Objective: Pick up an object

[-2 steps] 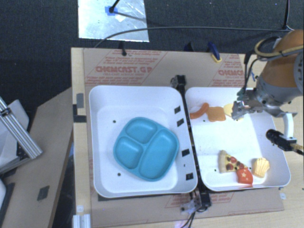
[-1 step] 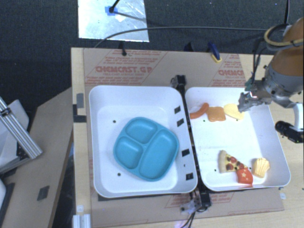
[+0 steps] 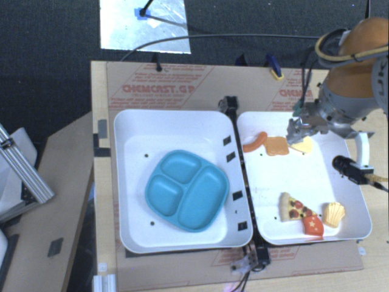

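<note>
In the right bin (image 3: 340, 181) lie several toy foods. An orange sausage (image 3: 254, 142) and a tan bread slice (image 3: 276, 146) rest near the bin's back left. A pale yellow piece (image 3: 302, 145) sits just right of the bread, right under my gripper (image 3: 296, 132). The gripper hangs low over the back of the right bin, touching or almost touching that yellow piece. A pizza slice (image 3: 293, 207), a red strawberry-like piece (image 3: 313, 225) and a ridged yellow shell (image 3: 333, 213) lie near the bin's front right.
The left bin (image 3: 134, 132) holds a blue divided plate (image 3: 186, 189). A black clamp row (image 3: 234, 163) runs along the seam between the bins. A black fixture (image 3: 347, 167) sticks in over the right bin's right wall. Foil sheet (image 3: 144, 17) lies behind the bench.
</note>
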`<move>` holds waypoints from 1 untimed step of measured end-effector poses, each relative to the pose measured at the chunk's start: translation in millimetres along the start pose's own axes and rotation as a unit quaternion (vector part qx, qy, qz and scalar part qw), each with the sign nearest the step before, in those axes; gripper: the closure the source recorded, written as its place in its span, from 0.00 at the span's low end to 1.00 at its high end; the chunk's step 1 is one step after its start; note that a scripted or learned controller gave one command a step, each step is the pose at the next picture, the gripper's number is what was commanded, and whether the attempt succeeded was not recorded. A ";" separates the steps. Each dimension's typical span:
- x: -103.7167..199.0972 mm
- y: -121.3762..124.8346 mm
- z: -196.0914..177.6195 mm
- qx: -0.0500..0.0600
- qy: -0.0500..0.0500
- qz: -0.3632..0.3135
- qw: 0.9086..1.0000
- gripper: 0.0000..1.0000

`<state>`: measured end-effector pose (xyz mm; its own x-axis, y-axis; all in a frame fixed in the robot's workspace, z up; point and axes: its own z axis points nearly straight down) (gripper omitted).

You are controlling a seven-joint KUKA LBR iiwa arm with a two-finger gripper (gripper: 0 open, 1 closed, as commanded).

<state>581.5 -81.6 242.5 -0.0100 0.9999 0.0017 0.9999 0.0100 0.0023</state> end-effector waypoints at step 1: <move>58.2 -19.5 0.7 0.001 0.000 0.000 1.000 1.00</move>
<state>561.4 -23.6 241.9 -0.0106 0.9999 0.0024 0.9999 0.0106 -0.0001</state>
